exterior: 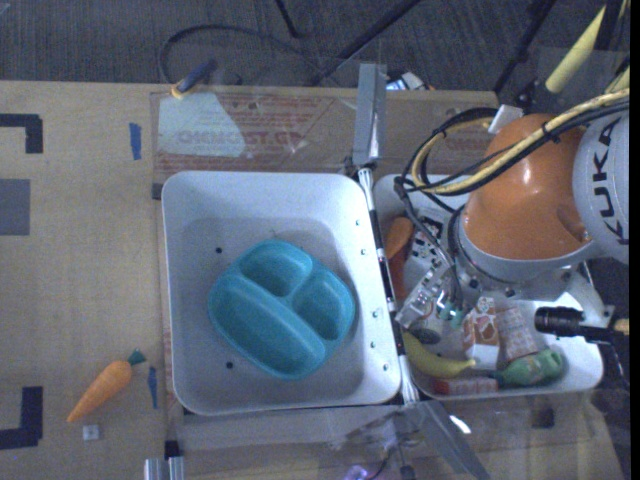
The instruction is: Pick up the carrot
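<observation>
**benchwatcher:** Standing by the rig now. The small orange carrot with the green leafy top (103,387) is lying on the bare wooden counter (80,268), outside both bins, off the lower-left corner of the left shallow white bin (180,298). Its long axis runs on a diagonal, green end up and to the right, pointed tip down and to the left.

**gripfan22:** And the arm?

**benchwatcher:** Way over on the other side. The grey arm with the orange dome (525,203) is hanging over the right white bin (590,368), and the jaws (425,303) are tucked down by that bin's left wall. Can't tell from here if they're wide or narrow, the wrist and cables cover them. Nothing visibly held.

**gripfan22:** So the carrot's well apart from it?

**benchwatcher:** Yep, the whole left bin sits between them, with a teal three-compartment plastic plate (283,308) in the middle of it. I'd guess the arm has to lift clear of the bin walls, cross leftward over the plate, then drop outside the bin and turn to close across the carrot's diagonal.

**gripfan22:** Any decoys?

**benchwatcher:** Right bin has a yellow banana (437,360), a green veggie-looking thing (530,370), and an orange piece (399,236) at the bin's left edge that could get mistaken for the target.
</observation>
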Robot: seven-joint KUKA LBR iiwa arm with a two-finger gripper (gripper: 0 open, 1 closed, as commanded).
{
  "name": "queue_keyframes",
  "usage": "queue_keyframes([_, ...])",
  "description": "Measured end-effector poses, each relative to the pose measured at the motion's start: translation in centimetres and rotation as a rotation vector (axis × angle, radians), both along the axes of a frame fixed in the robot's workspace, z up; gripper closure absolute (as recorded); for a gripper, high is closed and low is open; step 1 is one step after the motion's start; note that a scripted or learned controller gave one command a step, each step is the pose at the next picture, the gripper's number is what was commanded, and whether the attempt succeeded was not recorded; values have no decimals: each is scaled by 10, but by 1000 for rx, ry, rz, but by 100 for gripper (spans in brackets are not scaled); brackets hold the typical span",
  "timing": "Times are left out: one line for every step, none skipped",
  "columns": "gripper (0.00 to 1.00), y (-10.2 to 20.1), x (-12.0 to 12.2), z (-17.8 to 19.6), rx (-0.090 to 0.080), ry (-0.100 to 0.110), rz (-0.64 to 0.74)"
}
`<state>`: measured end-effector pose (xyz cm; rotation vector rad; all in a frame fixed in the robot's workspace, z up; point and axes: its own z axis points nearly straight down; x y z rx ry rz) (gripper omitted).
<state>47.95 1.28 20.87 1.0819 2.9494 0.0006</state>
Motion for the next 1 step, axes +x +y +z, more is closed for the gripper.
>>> queue_keyframes([100, 0, 1, 10, 1, -4, 0])
